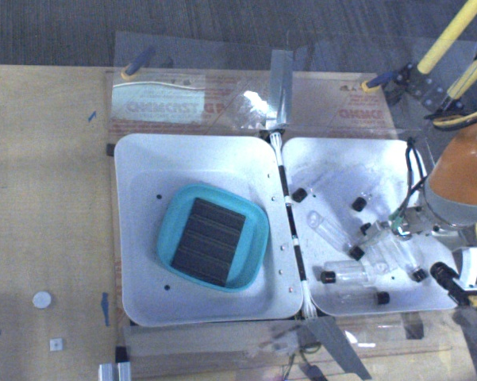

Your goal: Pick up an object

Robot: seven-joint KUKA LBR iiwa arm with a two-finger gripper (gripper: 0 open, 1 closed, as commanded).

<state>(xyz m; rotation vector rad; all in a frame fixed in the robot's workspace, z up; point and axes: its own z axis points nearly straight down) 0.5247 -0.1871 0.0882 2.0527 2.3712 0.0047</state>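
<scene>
arm (pixel 459 177) cut off right | clear tubes (pixel 357 248) faint in right bin (pixel 343 151)

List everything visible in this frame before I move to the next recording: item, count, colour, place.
White bins: two, side by side on the bench.
Tray: one, turquoise, in the left bin.
Ridged pad: one, dark grey, lying in the tray.
Clear tubes with black caps: several, exact count unclear, scattered in the right bin.
Disc: one, small, pale, on the wooden bench at left.
Arm: one, grey with orange band, at right over the right bin; pincer state cannot be told.
</scene>
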